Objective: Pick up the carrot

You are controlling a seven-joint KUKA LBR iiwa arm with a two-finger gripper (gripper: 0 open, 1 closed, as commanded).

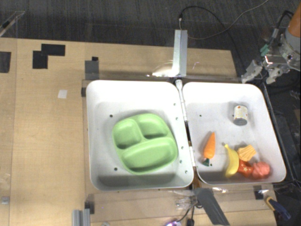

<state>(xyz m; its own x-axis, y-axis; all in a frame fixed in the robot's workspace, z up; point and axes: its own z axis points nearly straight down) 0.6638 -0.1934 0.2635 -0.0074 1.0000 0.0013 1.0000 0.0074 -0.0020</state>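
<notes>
Orange and tapering, the carrot [209, 147] lies in the right bin [263, 98], close to that bin's left wall, its green stalk end pointing toward 6 o'clock. At its 3 o'clock, just beside it, a yellow banana [230, 161] curves along the near edge, and past that sit a tomato [243, 169], a pale orange ridged piece [247, 152] and a pink lump [261, 170], crowded together. A small can [241, 114] stands apart at the carrot's 1 o'clock; its label has a red mark, too small to read. Nothing covers the carrot. The left bin [101, 98] holds a green divided plate [145, 142]. Up at 2 o'clock, beyond the right bin's far corner, the claw [263, 71] hangs off the bench [42, 140], well apart from the carrot; how far it is spread I cannot tell.
</notes>
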